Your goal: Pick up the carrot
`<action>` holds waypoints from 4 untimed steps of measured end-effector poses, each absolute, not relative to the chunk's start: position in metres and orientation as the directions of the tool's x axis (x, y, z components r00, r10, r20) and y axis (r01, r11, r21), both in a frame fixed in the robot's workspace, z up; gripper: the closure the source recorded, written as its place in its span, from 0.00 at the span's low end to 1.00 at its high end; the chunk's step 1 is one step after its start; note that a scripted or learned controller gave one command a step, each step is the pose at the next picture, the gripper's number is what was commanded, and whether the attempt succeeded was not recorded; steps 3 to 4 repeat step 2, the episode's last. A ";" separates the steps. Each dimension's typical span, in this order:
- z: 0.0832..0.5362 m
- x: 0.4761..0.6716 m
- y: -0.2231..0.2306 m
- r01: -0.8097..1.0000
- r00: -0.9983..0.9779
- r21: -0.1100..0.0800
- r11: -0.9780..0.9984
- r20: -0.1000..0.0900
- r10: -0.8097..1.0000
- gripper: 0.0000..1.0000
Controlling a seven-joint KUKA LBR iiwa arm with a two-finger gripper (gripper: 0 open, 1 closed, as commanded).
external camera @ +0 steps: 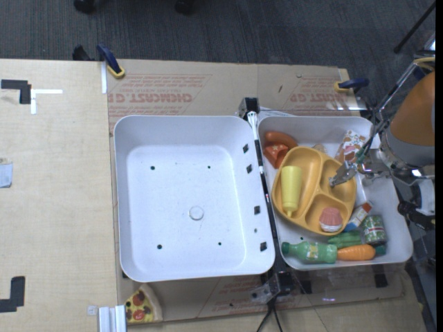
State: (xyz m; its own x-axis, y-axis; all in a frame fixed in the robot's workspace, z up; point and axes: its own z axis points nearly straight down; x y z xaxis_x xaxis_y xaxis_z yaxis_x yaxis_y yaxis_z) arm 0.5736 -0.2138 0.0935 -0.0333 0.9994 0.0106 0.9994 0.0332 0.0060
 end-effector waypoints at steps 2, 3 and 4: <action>0.103 0.574 -0.214 0.999 -0.038 0.005 0.038 0.007 0.999 0.00; 0.103 0.574 -0.214 0.999 -0.038 0.005 0.038 0.007 0.999 0.00; 0.103 0.574 -0.214 0.999 -0.038 0.005 0.038 0.007 0.999 0.00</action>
